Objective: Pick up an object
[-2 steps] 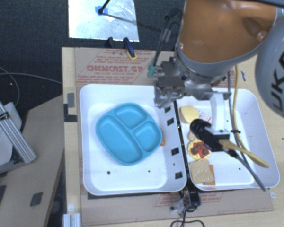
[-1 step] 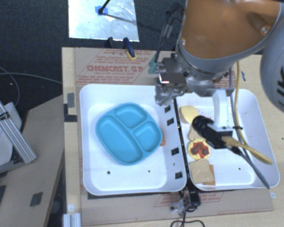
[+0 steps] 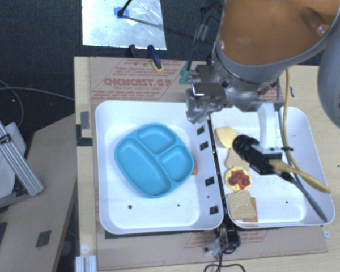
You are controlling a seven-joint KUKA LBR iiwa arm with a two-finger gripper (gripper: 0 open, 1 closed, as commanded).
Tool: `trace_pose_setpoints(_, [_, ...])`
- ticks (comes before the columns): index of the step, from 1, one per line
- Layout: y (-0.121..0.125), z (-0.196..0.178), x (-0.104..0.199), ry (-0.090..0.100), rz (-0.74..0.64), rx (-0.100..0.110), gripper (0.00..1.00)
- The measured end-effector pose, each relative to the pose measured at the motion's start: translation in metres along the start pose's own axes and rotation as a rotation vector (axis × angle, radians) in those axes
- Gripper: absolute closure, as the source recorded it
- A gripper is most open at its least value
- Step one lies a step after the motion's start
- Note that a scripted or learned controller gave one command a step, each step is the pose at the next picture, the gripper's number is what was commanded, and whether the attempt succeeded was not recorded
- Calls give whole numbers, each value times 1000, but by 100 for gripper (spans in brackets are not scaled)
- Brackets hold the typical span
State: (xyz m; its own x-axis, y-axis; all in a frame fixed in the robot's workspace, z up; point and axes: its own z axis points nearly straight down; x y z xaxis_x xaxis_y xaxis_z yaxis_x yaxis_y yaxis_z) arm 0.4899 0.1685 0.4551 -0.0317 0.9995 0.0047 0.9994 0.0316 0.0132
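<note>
A cardboard-covered bench (image 3: 136,81) is shown. A blue plate (image 3: 154,159) is laid in the left bin (image 3: 105,169), and food pieces (image 3: 238,178) in the right bin (image 3: 306,152). The gripper (image 3: 199,109) is poised over their shared edge; whether it is spread cannot be told. Approach is judged in hand; one piece must be chosen and descended upon.

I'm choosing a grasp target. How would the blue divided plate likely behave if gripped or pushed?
The blue divided plate looks like rigid moulded plastic, so probably stiff and light. It lies flat in the left bin, so it would likely slide, not roll. Its smooth low rim may slip from a pinch.
</note>
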Motion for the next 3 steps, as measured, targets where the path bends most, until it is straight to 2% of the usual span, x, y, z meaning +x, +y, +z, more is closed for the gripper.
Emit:
trace_pose_setpoints(1, [10,103,68,-7,24,22,100])
trace_pose_setpoints(2, [79,222,41,-11,35,22,100])
trace_pose_setpoints(3, [108,298,3,-9,36,19,100])
